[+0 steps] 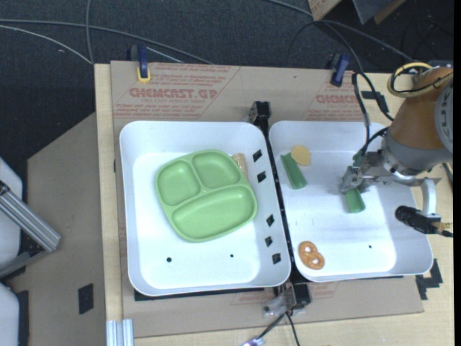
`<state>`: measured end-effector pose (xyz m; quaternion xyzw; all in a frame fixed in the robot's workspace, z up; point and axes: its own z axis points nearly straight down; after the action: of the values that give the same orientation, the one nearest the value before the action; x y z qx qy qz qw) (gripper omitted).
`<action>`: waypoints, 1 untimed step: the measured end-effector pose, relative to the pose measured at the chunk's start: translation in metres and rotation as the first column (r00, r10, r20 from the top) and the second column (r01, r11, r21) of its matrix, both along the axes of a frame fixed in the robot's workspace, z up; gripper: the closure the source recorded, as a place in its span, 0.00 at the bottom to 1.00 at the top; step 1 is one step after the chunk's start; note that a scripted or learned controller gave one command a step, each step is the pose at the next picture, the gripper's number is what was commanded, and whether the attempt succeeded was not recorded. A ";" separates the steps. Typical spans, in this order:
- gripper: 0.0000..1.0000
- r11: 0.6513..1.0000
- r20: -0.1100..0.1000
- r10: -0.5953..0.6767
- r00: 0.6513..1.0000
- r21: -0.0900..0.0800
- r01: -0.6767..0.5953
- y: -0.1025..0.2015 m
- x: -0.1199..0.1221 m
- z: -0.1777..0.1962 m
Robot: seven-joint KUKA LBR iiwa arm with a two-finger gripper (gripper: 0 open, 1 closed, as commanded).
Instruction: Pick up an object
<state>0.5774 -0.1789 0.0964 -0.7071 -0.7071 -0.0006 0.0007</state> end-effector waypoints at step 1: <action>1.00 1.000 0.005 0.000 1.000 -0.003 0.000 -0.001 0.001 0.043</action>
<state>0.5786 -0.1795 0.1398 -0.7069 -0.7073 -0.0013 -0.0021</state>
